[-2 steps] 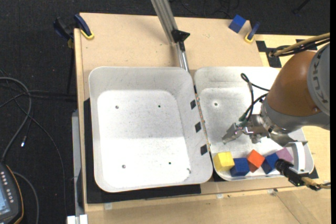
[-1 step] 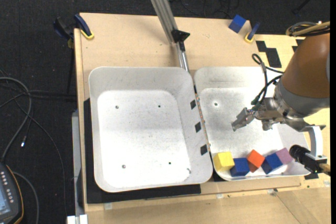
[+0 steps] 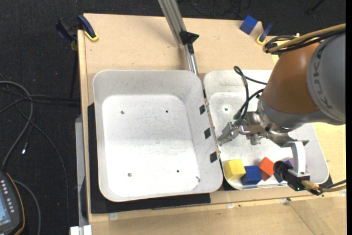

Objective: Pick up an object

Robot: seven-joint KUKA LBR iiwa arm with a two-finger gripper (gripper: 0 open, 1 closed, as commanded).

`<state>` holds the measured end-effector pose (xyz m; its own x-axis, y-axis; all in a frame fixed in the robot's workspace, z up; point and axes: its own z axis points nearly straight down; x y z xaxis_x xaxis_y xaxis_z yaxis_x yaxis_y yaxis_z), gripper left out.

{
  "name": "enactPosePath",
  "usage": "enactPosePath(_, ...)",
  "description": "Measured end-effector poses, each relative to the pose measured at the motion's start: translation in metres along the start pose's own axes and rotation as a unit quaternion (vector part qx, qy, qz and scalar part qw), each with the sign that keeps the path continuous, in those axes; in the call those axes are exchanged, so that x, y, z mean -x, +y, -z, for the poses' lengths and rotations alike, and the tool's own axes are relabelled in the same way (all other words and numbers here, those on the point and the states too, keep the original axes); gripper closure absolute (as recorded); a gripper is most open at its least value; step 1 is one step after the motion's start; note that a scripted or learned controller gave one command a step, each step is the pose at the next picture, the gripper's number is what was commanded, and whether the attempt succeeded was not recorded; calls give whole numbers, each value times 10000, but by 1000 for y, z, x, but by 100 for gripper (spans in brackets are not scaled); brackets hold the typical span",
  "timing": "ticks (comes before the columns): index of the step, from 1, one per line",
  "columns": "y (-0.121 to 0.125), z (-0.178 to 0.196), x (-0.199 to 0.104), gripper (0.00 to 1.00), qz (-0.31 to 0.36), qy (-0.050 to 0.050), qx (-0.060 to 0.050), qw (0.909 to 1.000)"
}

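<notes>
Broadly, the worktop (image 3: 143,44) fills the middle of the frame, a tan board with dark floor beyond its upper and left edges. On it sit two shallow white bins side by side. The left bin (image 3: 148,135) is the larger in the picture, its floor bare white with a few dark specks, giving wide open room from wall to wall. The right bin (image 3: 220,88) touches it along a shared edge just right of centre, and much of its floor is covered by the arm.

The grey arm (image 3: 308,85), with its orange band, comes in from the right of the frame and hangs over the right bin. Its pincer (image 3: 226,135) points toward the shared bin edge, above the bin floor near the left wall; the metal fingers look slightly parted with nothing between them.

Along the lower wall of the right bin, at the lower right of the frame, lie the small things: a yellow block (image 3: 235,168), a blue block (image 3: 252,175) just beside it, and an orange block (image 3: 267,168) next to that. They sit close together, below the pincer and apart from it.

A small blue block (image 3: 249,24) rests on the worktop near its upper right edge.
</notes>
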<state>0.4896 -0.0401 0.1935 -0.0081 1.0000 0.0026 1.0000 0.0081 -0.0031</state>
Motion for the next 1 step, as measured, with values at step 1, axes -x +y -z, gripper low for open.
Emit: enactPosePath(1,1,32,21,0,-47,-22,39,10000)
